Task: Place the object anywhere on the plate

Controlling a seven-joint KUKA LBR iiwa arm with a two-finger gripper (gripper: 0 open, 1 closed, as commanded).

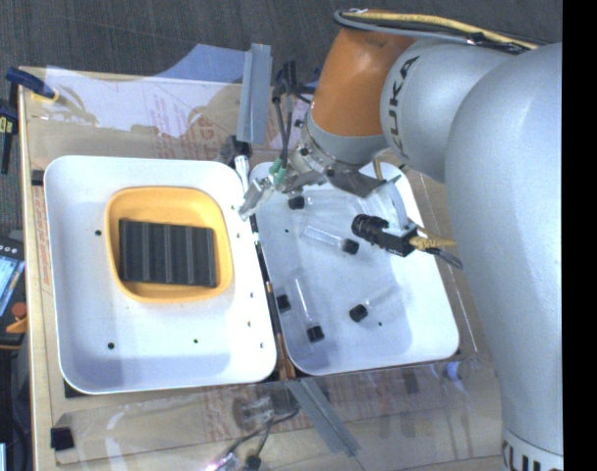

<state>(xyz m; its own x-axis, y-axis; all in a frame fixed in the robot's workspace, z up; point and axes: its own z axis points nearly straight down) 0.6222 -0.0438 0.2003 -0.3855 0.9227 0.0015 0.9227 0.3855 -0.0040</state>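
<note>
The dark ridged rectangular block lies flat on the yellow rounded plate, apparently already delivered, while the grey gripper, its grip state unreadable, hangs near the table's far edge.

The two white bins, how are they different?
The left bin holds a yellow plate with a dark ribbed middle; the right bin holds small black pieces scattered about instead. The arm's gripper hangs over the right bin's top corner, while nothing hangs over the left bin. The left bin looks a little wider than the right one. Both are shallow, white, with rounded corners.
</note>
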